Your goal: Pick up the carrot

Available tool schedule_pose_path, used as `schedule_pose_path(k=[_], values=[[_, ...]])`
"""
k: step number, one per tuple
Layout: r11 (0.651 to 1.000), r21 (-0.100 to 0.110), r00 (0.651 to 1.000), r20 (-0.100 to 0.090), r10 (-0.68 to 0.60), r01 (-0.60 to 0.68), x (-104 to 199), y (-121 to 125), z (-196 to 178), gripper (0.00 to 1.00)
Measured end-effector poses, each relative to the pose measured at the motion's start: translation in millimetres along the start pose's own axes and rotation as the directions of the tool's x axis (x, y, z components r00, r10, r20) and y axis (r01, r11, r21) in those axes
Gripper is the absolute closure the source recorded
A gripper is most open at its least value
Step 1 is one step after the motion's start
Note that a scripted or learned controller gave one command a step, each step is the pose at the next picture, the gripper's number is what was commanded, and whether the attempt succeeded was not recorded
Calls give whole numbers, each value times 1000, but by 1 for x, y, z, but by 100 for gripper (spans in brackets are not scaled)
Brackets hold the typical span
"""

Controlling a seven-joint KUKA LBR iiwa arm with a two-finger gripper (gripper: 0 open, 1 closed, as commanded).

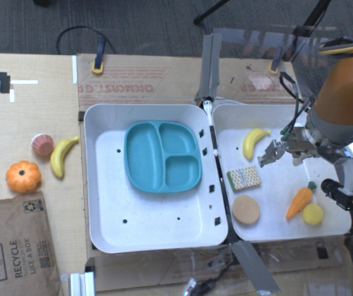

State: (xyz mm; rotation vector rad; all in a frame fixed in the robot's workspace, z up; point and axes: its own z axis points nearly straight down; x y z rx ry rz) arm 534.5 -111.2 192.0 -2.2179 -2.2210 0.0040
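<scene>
Carrot (299,203) lies in the right bin (269,230), toward its lower right corner, tilted with the green stub up and to the right and the tip pointing down-left. A yellow ball (313,214) sits just beside it, touching or nearly touching its lower right flank, which probably leaves the open approach on the carrot's left side.

The gripper (274,152) hangs over the middle of the same bin, well up and to the left of the carrot, between a banana (254,142) and the arm's wrist. Its fingers (268,158) look spread, with nothing between them. It appears to be poised above the bin floor, not yet down at any object, so the pick seems not to have begun in earnest.

A sponge (244,177) and a round cookie (246,209) lie left of the carrot, apart from it, so they should not hinder a descent. The left bin (102,184) holds a teal tray (163,156) and nothing the task needs. Out on the bench, a second banana (62,156), a pumpkin (23,176) and a small pink cup (42,144) sit far from the work.

The next move likely calls for travel down-right and a wrist turn, so the fingers close across the carrot's narrow width, not along its length. The ball is the main risk: a finger could nudge it or catch it instead.
</scene>
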Motion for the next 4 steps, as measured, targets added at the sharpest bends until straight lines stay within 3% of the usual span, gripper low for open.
schedule_pose_path(k=[1,2,3,4], values=[[998,-1,998,0,64,-64,-60,-50,25,0],[992,-2,992,-2,128,-128,-97,-57,101,0],[991,0,991,-1,132,-132,-98,-57,93,100],[1000,-2,1000,1,-3,3,-4,-50,-7,100]])
